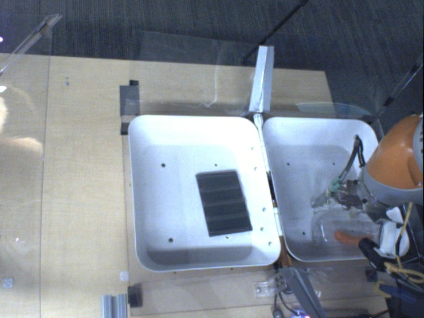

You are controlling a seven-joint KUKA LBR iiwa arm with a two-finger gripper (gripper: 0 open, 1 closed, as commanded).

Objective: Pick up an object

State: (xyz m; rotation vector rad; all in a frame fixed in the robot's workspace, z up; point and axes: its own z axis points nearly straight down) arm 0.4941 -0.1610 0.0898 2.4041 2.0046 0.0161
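A dark ribbed rectangular pad (224, 202) lies flat in the middle of the left bin (152, 177). In the right bin (298, 144), my gripper (335, 195) hangs low over the right half, below the orange band of the arm (396, 161). Just under and in front of it lies a clear, glassy object (331, 225), hard to make out against the white floor. A small orange piece (346, 236) rests beside it near the bin's front wall. The arm hides the bin's right side.
A metal post (262, 78) stands at the back where the two bins meet. Cables and dark parts (381, 257) crowd the front right corner. The wooden bench (73, 177) stretches to the left, with a clear panel (23, 65) over its far left.
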